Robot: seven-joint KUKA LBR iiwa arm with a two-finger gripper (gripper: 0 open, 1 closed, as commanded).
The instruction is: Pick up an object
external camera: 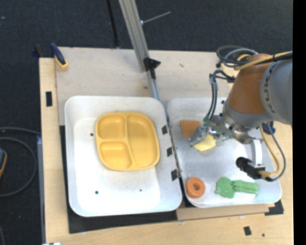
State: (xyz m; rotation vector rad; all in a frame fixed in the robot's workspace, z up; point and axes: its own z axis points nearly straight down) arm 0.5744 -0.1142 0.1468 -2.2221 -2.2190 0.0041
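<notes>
Claw (203, 136) directly over pale yellow piece (206, 145), finger state unclear.

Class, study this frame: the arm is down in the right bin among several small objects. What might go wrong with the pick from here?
1. The gripper sits where a pale yellow piece and an orange piece lie close together, so it may nudge or catch both.
2. Both lie near the right bin's left wall, so a push could jam them there.
3. Dangling cables hang above the green toy and might snag.
</notes>
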